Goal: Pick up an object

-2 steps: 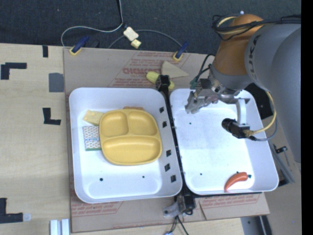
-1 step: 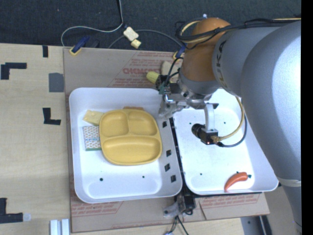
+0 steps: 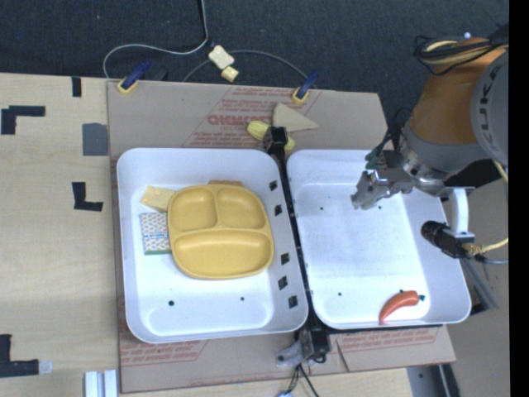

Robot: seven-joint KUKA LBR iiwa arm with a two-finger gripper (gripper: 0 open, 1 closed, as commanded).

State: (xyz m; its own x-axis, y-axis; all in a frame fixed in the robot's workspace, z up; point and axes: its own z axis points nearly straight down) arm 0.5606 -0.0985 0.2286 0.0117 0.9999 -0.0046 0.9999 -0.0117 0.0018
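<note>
Orange pepper (image 3: 400, 304) is lying aslant in the right bin's (image 3: 331, 168) near corner, well apart from the gripper (image 3: 364, 197) hovering by the far wall, its grip state untellable.

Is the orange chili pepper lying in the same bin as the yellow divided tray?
No: the orange chili pepper lies in the right bin, while the yellow divided tray sits in the left bin.

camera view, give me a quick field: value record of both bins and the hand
left bin: holds a yellow divided plate, with a small patterned packet and a yellow piece at the plate's left edge
right bin: holds an orange-red chili pepper near the front right corner
hand: over the right bin's back part, nothing visible between its fingers
arm: reaches in from the right
</note>
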